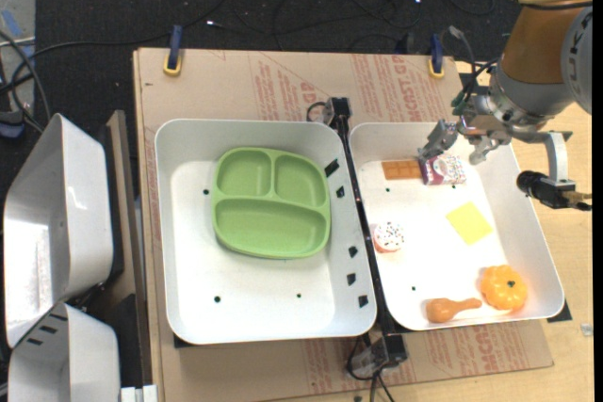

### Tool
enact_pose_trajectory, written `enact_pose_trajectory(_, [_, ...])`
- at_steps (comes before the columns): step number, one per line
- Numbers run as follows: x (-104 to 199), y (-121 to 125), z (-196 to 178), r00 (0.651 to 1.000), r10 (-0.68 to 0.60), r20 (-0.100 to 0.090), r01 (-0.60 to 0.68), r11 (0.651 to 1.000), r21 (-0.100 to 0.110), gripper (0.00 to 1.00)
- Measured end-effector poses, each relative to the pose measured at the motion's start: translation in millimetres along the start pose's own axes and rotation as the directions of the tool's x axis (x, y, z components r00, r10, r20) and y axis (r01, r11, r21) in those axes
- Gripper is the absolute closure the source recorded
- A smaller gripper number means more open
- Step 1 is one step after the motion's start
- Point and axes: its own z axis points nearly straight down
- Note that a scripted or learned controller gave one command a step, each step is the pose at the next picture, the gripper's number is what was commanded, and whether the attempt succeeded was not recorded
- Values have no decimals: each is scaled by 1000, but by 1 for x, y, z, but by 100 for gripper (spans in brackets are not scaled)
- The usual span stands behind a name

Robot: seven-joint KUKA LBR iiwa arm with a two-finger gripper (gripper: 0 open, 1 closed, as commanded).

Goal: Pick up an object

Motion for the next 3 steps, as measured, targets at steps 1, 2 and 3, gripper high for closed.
enact_pose_trajectory(1, [0, 3, -9, 1000, -3, 2, 3, 1000, -14, 0])
enact_pose_trajectory(2, [-3, -2, 53, 1000, 0, 1, 0, 1000, -9, 0])
enact_pose_trajectory(3, [0, 4, 98, 1000, -4, 1, 4, 1000, -11, 0])
